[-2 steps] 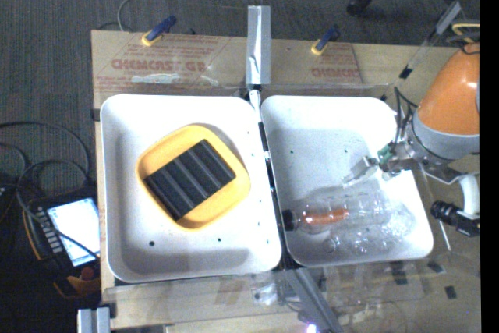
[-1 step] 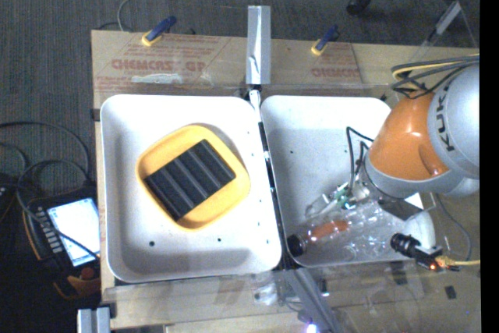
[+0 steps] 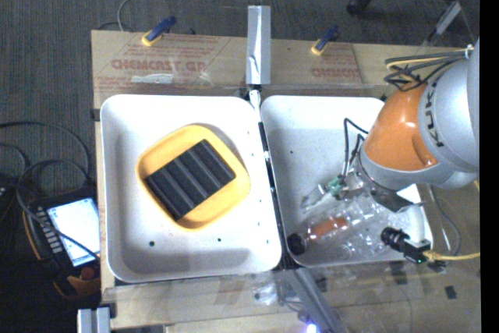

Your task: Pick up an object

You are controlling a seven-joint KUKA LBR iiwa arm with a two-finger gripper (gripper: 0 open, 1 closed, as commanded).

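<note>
A yellow pad with a black ribbed top (image 3: 193, 175) lies tilted in the middle of the left bin (image 3: 117, 129). In the right bin (image 3: 312, 121), a clear plastic bottle with an orange-brown patch (image 3: 327, 228) and a black cap (image 3: 295, 243) lies near the front wall. Crumpled clear plastic (image 3: 360, 234) sits beside it. My gripper (image 3: 343, 187) hangs below the orange wrist band, low over the clear items at the bin's front right. The wrist and the glare of the plastic hide its tips.
A metal divider strip (image 3: 258, 51) runs between the two bins. Two blue-and-yellow clamps (image 3: 158, 30) hold the cardboard sheet at the back. A tablet and cables (image 3: 66, 226) lie on the floor to the left of the bench.
</note>
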